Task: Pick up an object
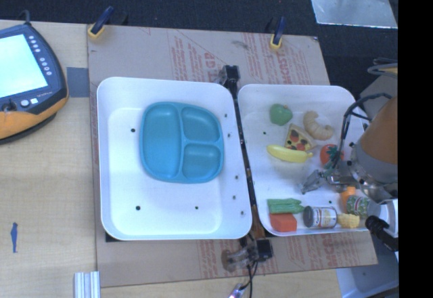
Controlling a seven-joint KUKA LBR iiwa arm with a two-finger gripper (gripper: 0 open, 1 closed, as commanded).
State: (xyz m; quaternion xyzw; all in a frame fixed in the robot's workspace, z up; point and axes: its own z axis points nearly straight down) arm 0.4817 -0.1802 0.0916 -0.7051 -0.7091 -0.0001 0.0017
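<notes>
Care matters most in this reach: the gripper (312, 183) sits low in the right bin (256, 154), toward its 4 o'clock side, and should drop straight onto one item, not between several. Nearest candidates are the banana (287, 154) at its 11 o'clock and the can (320, 217) at its 5 o'clock. Its jaws look slightly spread, pinching nothing and touching no toy, with bare bin floor beneath

Camera: fixed above my light wooden bench (47, 181), tilted downward.
Coverage: both shallow white plastic bins (115, 154), edge to edge.
My side: frame right.
</notes>
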